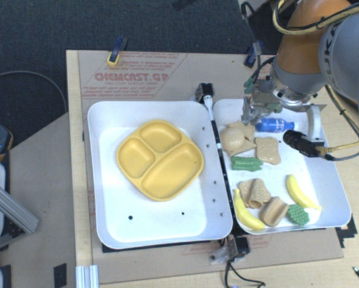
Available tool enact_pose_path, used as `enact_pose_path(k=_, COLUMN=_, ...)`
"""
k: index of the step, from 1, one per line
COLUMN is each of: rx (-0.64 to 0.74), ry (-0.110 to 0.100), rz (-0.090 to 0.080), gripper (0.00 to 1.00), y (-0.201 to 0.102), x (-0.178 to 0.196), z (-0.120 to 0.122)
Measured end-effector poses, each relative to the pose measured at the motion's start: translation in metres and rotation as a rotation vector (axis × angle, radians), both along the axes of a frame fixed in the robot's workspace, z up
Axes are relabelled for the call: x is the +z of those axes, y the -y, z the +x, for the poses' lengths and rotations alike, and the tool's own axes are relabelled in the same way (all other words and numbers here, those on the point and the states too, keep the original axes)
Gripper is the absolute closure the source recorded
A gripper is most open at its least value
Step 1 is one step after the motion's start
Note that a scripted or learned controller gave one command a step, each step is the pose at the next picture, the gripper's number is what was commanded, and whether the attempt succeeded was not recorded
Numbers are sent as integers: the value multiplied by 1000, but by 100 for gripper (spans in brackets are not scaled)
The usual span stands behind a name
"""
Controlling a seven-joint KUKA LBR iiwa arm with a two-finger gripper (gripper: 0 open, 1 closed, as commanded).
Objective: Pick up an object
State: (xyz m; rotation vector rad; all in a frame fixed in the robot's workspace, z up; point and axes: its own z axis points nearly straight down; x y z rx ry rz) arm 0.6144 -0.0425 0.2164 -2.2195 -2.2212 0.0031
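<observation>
Beside two bananas (301, 192), one green block (246, 164)

Red lettering is printed upside down on the brown sheet (137, 74) covering the counter, at about twelve o'clock from the left bin (101, 161). The large line looks like "CHEMCAST GP". Smaller red lines above and below it are too blurred to read.

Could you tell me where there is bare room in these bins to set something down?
The left bin has bare floor all around the yellow divided plate, widest along its near edge. The right bin is crowded with food toys, and the claw hangs over its far end.
</observation>
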Motion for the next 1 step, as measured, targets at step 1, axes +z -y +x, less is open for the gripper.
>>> enact_pose_path(k=1, rx=0, ry=0, rz=1, gripper=100, y=-4, x=12, z=-12)
